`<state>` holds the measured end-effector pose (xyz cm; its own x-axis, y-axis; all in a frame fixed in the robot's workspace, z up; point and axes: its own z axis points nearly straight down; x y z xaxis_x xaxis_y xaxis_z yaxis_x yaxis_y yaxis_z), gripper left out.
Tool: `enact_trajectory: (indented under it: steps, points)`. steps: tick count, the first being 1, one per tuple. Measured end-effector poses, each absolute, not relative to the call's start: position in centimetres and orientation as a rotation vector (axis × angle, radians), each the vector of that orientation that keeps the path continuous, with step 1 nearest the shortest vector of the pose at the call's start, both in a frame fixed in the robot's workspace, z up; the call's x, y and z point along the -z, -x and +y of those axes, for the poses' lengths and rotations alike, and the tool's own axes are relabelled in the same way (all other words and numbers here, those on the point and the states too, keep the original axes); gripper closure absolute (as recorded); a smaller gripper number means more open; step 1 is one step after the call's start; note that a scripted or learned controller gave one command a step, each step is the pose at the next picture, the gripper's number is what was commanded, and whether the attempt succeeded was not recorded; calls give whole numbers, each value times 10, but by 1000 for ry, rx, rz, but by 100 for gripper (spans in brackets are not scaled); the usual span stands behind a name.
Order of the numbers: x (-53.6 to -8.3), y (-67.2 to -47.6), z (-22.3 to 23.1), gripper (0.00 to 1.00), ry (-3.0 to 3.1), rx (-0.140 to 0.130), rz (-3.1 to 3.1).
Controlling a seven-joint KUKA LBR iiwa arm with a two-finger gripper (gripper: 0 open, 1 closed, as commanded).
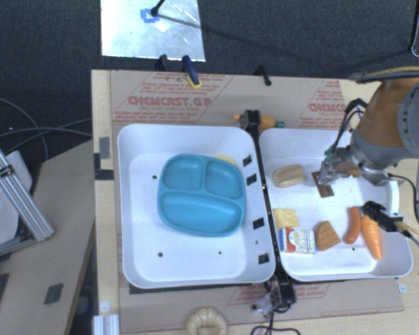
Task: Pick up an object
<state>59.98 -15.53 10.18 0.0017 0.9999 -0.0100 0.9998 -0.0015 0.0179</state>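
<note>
Dark carpet, cardboard-topped bench, two white bins, and your arm is in over the right one

Your gripper (326, 179) hangs low in the right bin (398, 260), near its middle, and there's a small dark brown piece (326, 190) right at the tip; whether that is a held object or part of the tool, you can't tell, and the fingers are too small to read. Nearest candidate is the pale tan bread roll (289, 175), just to the gripper's left in the view, a smooth oval lying across the bin. Further down toward the near rim you've got a flat yellow cheese slice (287, 218), a printed carton (297, 241), a rough brown cracker (327, 235) and two tapered orange carrots (363, 231) lying roughly upright in the view. The left bin (136, 187) holds only a glossy blue divided plate (201, 194), well apart
</note>
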Motion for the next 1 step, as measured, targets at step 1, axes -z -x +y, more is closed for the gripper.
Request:
enact_trajectory:
  steps: [1]
  points:
    - [-149, -594, -151, 100, -2218, -4, 2220]
